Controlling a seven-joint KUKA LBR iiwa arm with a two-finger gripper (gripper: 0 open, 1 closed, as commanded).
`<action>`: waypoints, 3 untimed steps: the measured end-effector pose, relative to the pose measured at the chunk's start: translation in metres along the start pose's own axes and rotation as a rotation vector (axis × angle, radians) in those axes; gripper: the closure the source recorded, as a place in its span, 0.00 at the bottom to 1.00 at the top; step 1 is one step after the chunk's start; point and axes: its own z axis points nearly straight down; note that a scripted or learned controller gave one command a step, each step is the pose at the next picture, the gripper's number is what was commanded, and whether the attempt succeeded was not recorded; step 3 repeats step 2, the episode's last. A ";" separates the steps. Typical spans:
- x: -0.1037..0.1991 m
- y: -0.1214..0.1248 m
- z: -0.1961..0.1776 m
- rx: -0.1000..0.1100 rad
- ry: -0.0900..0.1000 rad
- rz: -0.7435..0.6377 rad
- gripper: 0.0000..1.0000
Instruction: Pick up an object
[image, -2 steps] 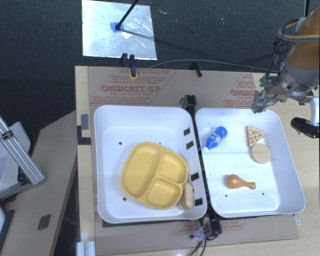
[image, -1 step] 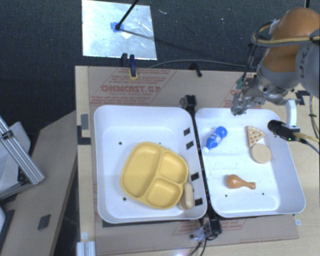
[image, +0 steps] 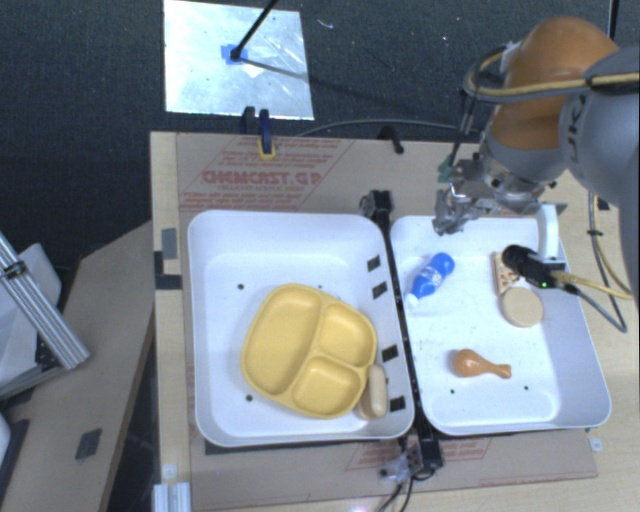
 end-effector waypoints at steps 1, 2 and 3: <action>0.057 0.001 -0.006 -0.001 0.001 -0.002 1.00; 0.106 -0.003 -0.005 -0.001 0.000 -0.001 1.00; 0.106 -0.003 -0.005 -0.001 0.000 -0.001 1.00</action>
